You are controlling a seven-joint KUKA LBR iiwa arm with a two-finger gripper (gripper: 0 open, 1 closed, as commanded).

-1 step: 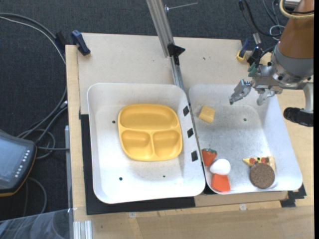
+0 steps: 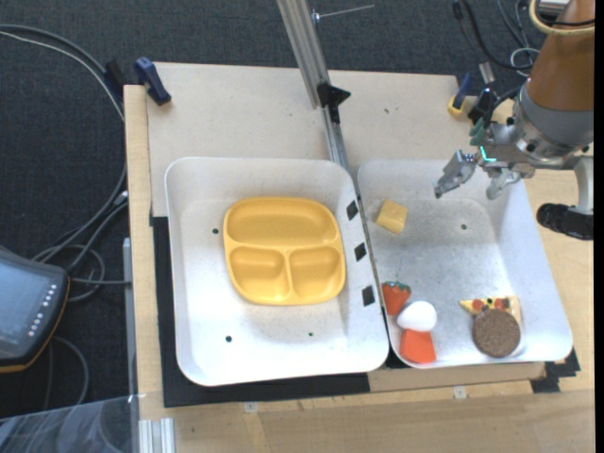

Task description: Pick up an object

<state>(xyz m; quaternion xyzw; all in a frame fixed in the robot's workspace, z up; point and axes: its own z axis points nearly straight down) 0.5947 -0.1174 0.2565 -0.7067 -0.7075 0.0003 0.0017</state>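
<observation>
Nearest the camera, along the front wall of the right bin (image 2: 528, 243), lie four items: an orange-and-white object (image 2: 416, 331) at the front-left corner, a red strawberry-like piece (image 2: 395, 295) touching it just behind, a brown round cookie (image 2: 496, 332) toward the front-right corner, and a pizza-slice piece (image 2: 491, 305) touching the cookie's rear edge. Left of the right bin, the left bin (image 2: 189, 253) holds a yellow divided plate (image 2: 283, 249), upright, near its centre. Farther back in the right bin, a pale yellow cube (image 2: 392, 217), possibly cheese, lies near the left wall, apart from the other items. Above the right bin's rear edge hangs the end effector (image 2: 477, 179), fingers spread wide, holding nothing. Both bins rest on the bench (image 2: 236, 111).
</observation>
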